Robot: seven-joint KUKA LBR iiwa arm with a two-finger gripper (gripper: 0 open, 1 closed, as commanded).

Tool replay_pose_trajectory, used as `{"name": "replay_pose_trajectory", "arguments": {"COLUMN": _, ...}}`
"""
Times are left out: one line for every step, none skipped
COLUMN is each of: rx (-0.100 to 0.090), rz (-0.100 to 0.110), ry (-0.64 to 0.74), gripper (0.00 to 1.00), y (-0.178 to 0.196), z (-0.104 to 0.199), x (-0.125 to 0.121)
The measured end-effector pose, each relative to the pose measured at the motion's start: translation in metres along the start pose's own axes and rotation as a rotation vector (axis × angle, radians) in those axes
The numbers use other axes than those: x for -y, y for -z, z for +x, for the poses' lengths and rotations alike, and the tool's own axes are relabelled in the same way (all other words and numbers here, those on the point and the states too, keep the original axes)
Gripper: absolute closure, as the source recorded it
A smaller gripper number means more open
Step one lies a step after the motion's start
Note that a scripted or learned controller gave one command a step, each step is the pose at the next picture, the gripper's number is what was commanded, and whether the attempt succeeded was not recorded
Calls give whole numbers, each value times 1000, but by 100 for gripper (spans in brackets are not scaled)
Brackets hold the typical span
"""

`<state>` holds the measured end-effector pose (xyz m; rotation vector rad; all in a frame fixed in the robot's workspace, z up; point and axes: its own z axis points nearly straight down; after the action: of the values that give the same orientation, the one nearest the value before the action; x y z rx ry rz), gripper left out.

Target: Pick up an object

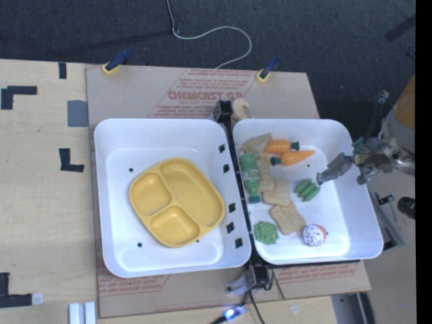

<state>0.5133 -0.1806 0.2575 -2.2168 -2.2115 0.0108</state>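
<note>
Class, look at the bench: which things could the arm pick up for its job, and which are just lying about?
For the job:
gripper, over the right bin
carrots
green pod
toy broccoli
biscuits
spotted ball

Lying about:
yellow plate in the left bin
cable
two clamps

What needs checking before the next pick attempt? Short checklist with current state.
1. Gripper carrying nothing: ok, nothing between its fingers.
2. Gripper over right bin: ok, near its right wall.
3. Nearest target free-standing: ok, the green pickle lies apart from the crackers.
4. Carrots separable: not ok, the two lie touching.
5. Yellow divided plate out of the way: ok, in left bin.
</note>
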Motion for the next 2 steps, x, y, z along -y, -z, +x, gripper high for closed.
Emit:
{"name": "replay_pose_trajectory", "arguments": {"rx": 2, "rz": -10, "ry": 3, "gripper": 0, "y": 5, "z": 0, "x": -2}}
{"name": "replay_pose_trajectory", "arguments": {"rx": 1, "rz": -5, "ry": 3, "gripper": 0, "y": -59, "z": 3, "x": -2}}
